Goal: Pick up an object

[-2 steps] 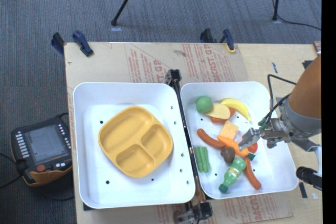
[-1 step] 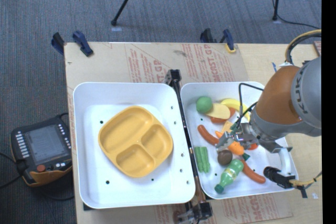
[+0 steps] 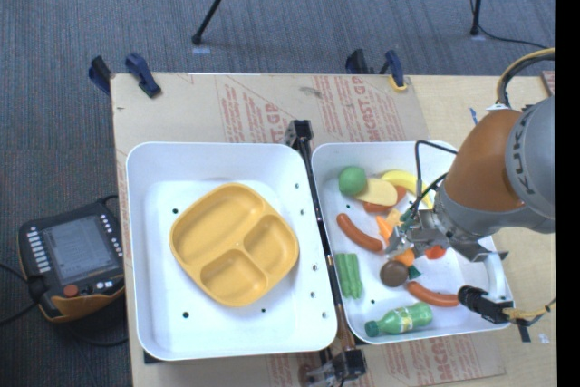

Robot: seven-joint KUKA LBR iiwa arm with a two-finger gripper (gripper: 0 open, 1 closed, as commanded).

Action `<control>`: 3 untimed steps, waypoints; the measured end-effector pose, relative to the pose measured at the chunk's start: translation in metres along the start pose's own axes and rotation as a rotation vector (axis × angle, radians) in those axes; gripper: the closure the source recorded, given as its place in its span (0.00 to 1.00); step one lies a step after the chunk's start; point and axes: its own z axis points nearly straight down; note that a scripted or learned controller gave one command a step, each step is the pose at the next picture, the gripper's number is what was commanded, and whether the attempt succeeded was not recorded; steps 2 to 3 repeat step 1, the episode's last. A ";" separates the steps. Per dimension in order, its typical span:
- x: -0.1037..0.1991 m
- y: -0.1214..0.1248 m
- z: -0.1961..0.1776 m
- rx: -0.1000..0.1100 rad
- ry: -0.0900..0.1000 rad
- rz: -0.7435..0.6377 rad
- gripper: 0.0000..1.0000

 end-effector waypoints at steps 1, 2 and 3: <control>0.051 0.011 -0.122 -0.007 -0.004 -0.008 1.00; 0.051 0.011 -0.122 -0.007 -0.004 -0.008 1.00; 0.051 0.011 -0.122 -0.007 -0.004 -0.008 1.00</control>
